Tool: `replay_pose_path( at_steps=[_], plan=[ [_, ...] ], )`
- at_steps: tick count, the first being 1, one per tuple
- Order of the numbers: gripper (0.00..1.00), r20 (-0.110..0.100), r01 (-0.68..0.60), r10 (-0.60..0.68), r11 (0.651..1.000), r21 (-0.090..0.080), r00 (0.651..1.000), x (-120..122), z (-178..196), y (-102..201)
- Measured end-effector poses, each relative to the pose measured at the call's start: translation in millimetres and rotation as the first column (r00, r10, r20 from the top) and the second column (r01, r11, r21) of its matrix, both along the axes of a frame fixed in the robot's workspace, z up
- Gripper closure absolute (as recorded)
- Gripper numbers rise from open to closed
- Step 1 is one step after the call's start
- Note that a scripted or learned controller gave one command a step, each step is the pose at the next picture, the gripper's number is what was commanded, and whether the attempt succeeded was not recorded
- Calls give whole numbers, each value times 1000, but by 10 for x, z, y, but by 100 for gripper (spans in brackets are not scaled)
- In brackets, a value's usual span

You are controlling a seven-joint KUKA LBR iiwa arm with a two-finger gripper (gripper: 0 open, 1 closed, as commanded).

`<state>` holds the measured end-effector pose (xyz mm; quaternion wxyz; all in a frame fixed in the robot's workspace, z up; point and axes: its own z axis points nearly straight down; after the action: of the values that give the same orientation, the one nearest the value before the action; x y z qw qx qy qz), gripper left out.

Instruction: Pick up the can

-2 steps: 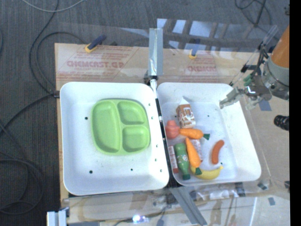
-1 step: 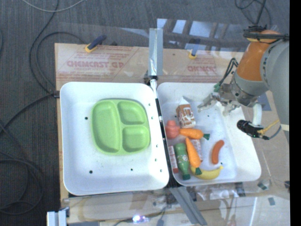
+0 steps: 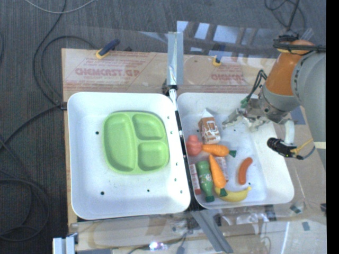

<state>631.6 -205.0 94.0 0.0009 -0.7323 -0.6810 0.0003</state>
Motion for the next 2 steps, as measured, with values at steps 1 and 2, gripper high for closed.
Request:
replay_pose_path(
  at_steps=[1, 2],
  plan=[
    [0, 17, 115, -115, 993, 10, 993, -32, -22, -10],
    [100, 15, 114, -114, 993, 0, 993, -46, 61, -34]
  ],
)
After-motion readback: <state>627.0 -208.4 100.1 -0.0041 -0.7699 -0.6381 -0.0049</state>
